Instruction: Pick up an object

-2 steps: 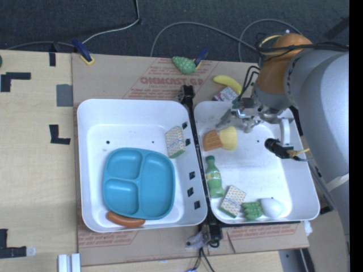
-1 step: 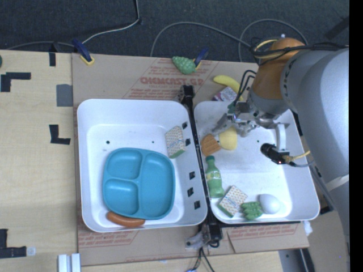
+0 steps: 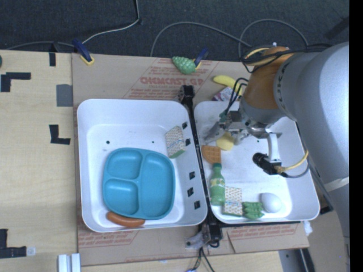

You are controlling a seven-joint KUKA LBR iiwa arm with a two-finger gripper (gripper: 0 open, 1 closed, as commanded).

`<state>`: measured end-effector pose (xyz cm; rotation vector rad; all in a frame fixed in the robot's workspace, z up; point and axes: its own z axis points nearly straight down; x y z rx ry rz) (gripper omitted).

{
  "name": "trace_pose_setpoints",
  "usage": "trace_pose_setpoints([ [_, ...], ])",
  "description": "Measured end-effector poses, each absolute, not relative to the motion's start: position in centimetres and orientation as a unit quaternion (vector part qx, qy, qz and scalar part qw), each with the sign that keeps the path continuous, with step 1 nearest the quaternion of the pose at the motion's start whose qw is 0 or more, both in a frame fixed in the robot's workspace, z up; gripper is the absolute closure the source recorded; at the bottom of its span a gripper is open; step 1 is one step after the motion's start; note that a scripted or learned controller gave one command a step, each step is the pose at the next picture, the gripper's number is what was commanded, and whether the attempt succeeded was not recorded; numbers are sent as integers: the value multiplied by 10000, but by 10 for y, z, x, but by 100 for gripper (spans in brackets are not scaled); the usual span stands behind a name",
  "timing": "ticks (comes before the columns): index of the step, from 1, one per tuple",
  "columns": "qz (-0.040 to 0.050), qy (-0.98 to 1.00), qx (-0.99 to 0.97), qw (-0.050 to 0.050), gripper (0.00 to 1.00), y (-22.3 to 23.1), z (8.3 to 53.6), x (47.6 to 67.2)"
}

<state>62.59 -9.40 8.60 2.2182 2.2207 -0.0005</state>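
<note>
We see the tool (image 3: 222, 130) low in the right bin (image 3: 295, 208), just above a yellow lemon (image 3: 225, 143); we cannot tell its state. A green bottle (image 3: 217, 184) lies nearby.

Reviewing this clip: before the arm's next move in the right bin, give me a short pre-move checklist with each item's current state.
1. Gripper is over the right bin: ok.
2. A target lies near the gripper: ok, a yellow piece sits just below it.
3. Yellow piece is between the fingers: cannot tell.
4. Neighbours clear of the target: not ok, the orange cracker lies right beside it.
5. Green bottle is out of the descent path: ok, it lies nearer the bin's front.
6. Bin divider clearance: cannot tell.
</note>
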Motion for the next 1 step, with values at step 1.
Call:
trace_pose_setpoints([
  [1,8,7077,7065,28,0,-94,86,611],
])
